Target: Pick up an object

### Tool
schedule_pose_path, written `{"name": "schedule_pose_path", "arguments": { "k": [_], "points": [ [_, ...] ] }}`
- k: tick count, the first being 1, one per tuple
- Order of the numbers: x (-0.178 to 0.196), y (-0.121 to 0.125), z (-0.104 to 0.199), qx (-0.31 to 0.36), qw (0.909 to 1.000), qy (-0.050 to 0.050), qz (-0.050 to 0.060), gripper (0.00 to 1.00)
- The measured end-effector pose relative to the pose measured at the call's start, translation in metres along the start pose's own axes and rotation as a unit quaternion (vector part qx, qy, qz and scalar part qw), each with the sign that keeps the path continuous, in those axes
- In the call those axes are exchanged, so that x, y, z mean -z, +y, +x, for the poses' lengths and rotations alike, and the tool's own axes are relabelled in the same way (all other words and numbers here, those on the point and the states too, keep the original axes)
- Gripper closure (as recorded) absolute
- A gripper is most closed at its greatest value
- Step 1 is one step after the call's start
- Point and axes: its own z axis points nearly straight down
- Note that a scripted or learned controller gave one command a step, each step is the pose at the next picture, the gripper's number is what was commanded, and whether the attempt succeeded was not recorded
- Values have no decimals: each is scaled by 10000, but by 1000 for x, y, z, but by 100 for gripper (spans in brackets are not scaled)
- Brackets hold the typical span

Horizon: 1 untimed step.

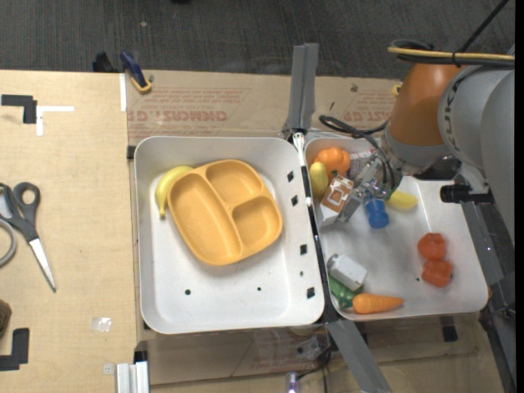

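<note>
We see the gripper [358, 196] over a small orange-and-white carton [336, 194]; jaw state unclear. It looks light, crushable; we'd pinch its flat sides.

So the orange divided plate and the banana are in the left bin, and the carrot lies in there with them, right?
Not quite. The plate and banana are in the left bin, but the carrot lies in the right bin, near its front edge, as the camera view shows.

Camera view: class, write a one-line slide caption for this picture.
The arm's tool reaches among toy foods in the right bin; an orange divided plate and banana lie in the left bin.
</note>
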Motion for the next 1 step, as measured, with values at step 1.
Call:
{"name": "schedule_pose_path", "arguments": {
  "k": [1],
  "points": [
    [0, -36, 41, -428, 9991, -37, -43, 0]
  ]
}}
